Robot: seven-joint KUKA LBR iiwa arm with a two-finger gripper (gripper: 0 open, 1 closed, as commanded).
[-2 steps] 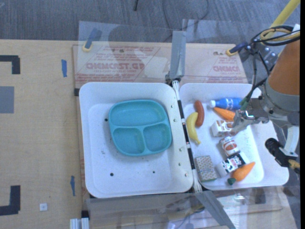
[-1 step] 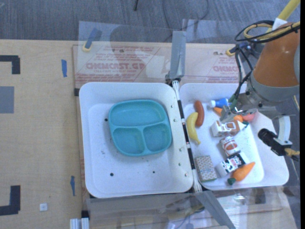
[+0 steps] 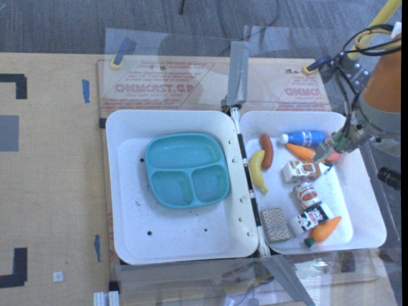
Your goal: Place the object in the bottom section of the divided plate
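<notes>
A teal divided plate (image 3: 187,169) lies flat in the left bin (image 3: 127,228), one long section above two smaller lower sections.

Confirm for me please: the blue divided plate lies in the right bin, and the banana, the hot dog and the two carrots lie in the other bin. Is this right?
Not quite. The camera view shows the blue divided plate in the left bin, not the right one. The banana, the hot dog and the two carrots do lie in the other bin, the right one.
</notes>
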